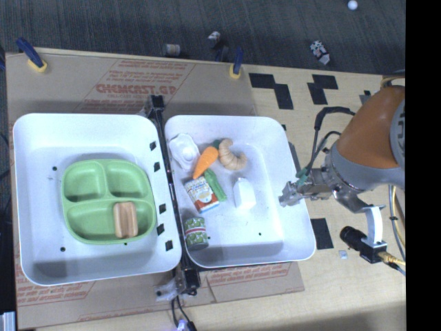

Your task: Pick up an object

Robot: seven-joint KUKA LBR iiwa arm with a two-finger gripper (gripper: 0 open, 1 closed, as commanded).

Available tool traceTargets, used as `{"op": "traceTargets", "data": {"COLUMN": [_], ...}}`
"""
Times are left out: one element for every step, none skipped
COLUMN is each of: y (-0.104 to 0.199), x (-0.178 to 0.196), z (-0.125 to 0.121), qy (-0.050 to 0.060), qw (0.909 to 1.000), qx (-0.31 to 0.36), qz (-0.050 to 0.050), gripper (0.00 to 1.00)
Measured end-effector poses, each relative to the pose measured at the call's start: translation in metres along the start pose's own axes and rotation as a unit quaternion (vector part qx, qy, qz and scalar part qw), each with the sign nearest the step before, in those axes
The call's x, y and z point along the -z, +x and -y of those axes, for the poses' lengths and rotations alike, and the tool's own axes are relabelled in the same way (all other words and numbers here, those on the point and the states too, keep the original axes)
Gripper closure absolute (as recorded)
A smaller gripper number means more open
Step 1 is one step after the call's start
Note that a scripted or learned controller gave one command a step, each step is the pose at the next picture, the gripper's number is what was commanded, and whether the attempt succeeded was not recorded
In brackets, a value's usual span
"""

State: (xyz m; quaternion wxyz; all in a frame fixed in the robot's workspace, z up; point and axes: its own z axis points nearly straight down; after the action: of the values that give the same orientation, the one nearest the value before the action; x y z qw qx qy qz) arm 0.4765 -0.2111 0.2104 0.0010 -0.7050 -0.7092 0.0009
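Note:
The right bin holds several small items. An orange carrot lies beside a tan curved pastry. A white cup-like piece sits at the bin's far left. A small printed carton lies next to a green stick. A white oval object rests near the middle, and a green can stands at the front left. My gripper hovers over the right rim of this bin, apart from every item; the white oval is the nearest.
The left bin carries a green divided plate with a hot dog in its front right section. A black divider runs between the bins. Cables and a black fitting lie to the right, under the arm.

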Motion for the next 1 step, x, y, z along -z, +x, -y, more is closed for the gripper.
{"op": "traceTargets", "data": {"y": [0.0000], "x": [0.0003], "z": [-0.0001], "qy": [0.000], "qw": [1.0000], "qx": [0.000], "qz": [0.000], "gripper": [1.00]}}
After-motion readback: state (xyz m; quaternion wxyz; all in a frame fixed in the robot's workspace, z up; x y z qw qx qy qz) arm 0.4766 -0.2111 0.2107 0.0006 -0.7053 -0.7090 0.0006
